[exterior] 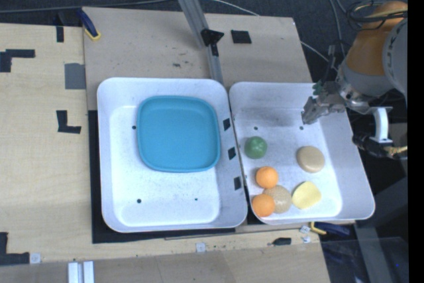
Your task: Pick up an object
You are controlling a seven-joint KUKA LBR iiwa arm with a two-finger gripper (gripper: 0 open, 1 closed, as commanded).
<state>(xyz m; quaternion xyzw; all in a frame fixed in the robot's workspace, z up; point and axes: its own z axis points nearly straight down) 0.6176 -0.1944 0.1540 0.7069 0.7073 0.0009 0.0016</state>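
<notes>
The claw (311,113) is positioned over the right bin's (351,169) far right part, its state indiscernible. The green ball (256,146), oranges (266,177) and lemon (307,195) are grouped near the front edge.

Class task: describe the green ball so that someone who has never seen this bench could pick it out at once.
Find the right bin, the one without the blue plate. The green ball lies near that bin's left wall, above the two orange balls. It is the only green thing there; its neighbours are orange, tan or yellow.
</notes>
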